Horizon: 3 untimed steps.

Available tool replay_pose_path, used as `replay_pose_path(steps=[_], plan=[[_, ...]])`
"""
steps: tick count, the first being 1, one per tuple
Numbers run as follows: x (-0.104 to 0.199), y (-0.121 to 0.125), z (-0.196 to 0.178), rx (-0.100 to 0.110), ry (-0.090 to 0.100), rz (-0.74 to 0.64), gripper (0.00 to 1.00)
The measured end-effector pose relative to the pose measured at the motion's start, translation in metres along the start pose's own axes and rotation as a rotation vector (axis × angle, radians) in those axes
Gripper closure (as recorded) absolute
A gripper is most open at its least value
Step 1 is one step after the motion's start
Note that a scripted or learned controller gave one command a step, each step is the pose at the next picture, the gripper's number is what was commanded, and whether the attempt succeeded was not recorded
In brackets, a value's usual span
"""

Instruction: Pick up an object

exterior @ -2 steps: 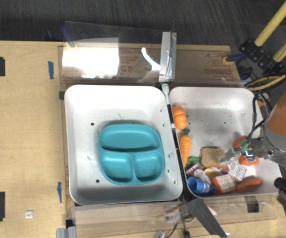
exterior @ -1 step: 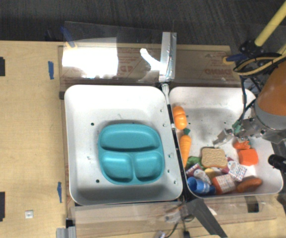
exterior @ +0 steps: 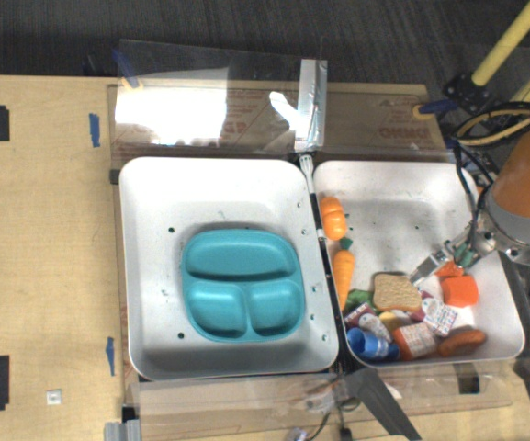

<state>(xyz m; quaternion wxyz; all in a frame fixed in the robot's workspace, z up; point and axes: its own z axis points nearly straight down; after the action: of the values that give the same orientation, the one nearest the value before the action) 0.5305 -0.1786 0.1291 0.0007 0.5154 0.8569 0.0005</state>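
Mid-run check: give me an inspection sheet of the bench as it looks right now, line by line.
Surface: wooden bench bearing two white bins, left bin and right bin.
Job's things: pile in the right bin's near half, including carrot, orange pumpkin-like toy, toast slice, orange block, blue bottle.
Clutter: teal divided tray lying in the left bin.
Grippers: gripper low in the right bin, beside the orange block; whether it holds anything cannot be told.
Cables: dark cables bundled at the right, behind the arm.
Surroundings: clear plastic sheet behind the bins; blue tape marks.
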Motion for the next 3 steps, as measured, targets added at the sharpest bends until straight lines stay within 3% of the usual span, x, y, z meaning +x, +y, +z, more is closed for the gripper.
replay_pose_path(steps=[1,2,3], plan=[[-0.018,0.014,0.042,-0.004,-0.003,0.126,0.0],[-0.019,-0.037,0.04,-0.008,0.005,0.15,0.0],[-0.011,-0.061,-0.054,-0.006,-0.007,0.179,0.0]])
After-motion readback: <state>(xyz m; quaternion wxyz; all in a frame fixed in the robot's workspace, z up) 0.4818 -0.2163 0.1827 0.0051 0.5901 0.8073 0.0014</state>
